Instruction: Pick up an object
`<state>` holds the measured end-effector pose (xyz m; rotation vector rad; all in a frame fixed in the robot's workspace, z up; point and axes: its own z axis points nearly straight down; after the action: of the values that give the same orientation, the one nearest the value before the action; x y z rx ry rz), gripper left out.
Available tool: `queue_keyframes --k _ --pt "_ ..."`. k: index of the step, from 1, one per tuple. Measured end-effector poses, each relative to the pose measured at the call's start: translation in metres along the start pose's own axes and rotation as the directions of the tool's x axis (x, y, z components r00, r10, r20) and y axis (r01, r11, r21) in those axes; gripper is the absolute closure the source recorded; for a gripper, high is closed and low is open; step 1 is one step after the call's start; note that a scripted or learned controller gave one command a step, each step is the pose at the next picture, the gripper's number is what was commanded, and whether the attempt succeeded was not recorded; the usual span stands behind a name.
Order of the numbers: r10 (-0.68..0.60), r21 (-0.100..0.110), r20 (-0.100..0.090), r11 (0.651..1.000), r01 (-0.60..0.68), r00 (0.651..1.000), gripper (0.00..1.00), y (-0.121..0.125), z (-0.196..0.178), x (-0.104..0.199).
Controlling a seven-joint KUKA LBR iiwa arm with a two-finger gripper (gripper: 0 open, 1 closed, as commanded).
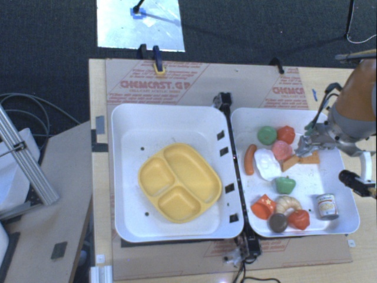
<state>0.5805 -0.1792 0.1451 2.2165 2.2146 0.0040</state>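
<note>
A: The table (pixel 194 78) is carrying two white bins; the left bin (pixel 126 175) is holding a yellow tray (pixel 178 182), the right bin (pixel 347 217) the toy food. The arm (pixel 359 96) is reaching in at the frame's right.

B: And the tool (pixel 306 148)?

A: It is hovering over the orange wedge (pixel 300 161), beside the pink piece (pixel 281 150). Whether it is released or clenched, I cannot tell.

B: It should be dropping straight onto the wedge, I judge; neighbours are crowding on its left, while open floor is lying toward the can (pixel 326 206).
</note>
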Motion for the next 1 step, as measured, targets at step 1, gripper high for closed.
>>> queue_keyframes --k 1 --pt "-0.001 0.005 -0.003 1.000 0.001 1.000 0.00 -0.0016 0.0032 0.0024"
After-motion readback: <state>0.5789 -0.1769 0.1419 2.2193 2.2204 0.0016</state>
